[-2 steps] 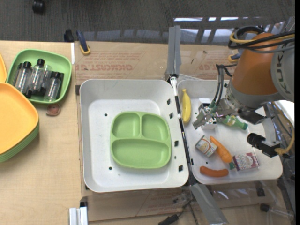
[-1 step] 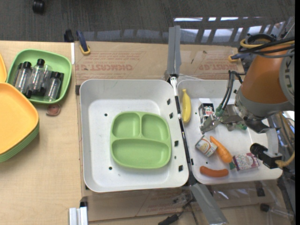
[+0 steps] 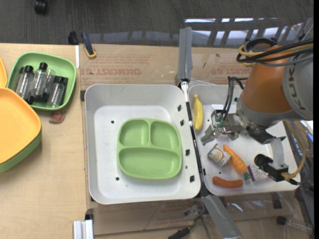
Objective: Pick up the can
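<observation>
The can (image 3: 218,155) is small, with a white and orange label, and lies on its side in the right bin (image 3: 279,185), near the middle of the bin's left half. My gripper (image 3: 212,127) hangs just above and slightly left of it, open, with nothing between its fingers. One fingertip (image 3: 205,139) points down-left toward the bin's left wall, a short gap away from the can. The grey arm with its orange band (image 3: 264,86) reaches in from the right and covers the back right of the bin.
In the right bin, a banana (image 3: 198,112) lies along the left wall, an orange carrot (image 3: 235,159) touches the can's right side, and a sausage (image 3: 227,182) sits by the front wall. The left bin (image 3: 99,133) holds a green divided plate (image 3: 149,149).
</observation>
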`<state>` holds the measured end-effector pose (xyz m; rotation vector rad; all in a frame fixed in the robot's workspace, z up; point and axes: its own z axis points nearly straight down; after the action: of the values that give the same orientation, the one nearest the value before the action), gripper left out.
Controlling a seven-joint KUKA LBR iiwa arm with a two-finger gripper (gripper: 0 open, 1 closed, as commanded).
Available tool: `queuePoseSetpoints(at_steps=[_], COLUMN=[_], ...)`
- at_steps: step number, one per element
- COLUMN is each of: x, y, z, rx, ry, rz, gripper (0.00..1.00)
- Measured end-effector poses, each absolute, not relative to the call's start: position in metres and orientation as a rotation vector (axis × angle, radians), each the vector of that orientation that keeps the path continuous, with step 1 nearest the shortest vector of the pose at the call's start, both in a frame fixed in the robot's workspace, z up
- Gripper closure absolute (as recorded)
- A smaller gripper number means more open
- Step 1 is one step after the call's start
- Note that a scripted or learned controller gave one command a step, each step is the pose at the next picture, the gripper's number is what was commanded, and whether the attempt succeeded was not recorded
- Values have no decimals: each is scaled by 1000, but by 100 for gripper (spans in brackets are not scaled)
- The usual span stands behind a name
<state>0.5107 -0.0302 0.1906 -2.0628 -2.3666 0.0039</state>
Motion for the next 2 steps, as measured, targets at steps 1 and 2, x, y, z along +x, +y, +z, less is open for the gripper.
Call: queuePoseSetpoints(at_steps=[1,2], x=[476,481], y=[-111,-156], z=[123,97], rx=[-2301,-2566], ry=[-2134,-1820], rz=[5,-14], gripper=[0,0])
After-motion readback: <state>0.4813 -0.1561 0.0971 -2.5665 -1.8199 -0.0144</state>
